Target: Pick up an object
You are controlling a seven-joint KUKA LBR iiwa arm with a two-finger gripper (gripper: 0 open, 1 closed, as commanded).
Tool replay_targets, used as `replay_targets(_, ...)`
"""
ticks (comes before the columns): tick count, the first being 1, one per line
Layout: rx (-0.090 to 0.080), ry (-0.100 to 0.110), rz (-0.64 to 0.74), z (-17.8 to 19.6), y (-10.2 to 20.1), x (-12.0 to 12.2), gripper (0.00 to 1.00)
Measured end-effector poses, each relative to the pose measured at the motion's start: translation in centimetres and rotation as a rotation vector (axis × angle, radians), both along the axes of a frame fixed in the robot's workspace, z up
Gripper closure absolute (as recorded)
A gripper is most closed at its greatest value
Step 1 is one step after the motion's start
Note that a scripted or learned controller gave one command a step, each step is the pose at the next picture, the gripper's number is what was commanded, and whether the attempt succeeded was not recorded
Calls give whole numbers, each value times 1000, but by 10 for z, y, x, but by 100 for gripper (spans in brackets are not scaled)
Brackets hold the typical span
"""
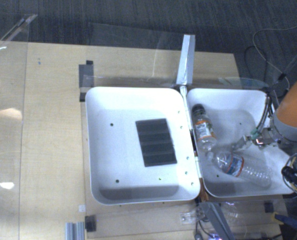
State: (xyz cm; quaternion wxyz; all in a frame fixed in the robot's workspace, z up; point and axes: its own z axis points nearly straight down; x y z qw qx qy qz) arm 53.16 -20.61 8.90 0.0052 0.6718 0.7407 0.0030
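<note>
Bottles lie in the right bin (pixel 223 96): one clear plastic bottle (pixel 202 127) with a dark cap along its left wall, a crushed bottle (pixel 238 166) with a blue label nearer the front. The jaws (pixel 249 140) hang just above the crushed one; spread or pressed together, I cannot tell. A black ridged pad (pixel 155 141) lies in the left bin (pixel 103 134).

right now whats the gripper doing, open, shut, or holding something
Gripper: cannot be told. It sits low in the right bin, just above the clear plastic bottle; nothing is visibly held.
</note>
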Motion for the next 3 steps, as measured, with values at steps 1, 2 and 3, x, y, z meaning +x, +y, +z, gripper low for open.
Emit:
replay_targets(1,2,-4,108,1,100,-15,0)
replay_targets(2,2,-4,108,1,100,-15,0)
replay_targets(3,9,67,45,1,67,24,0)
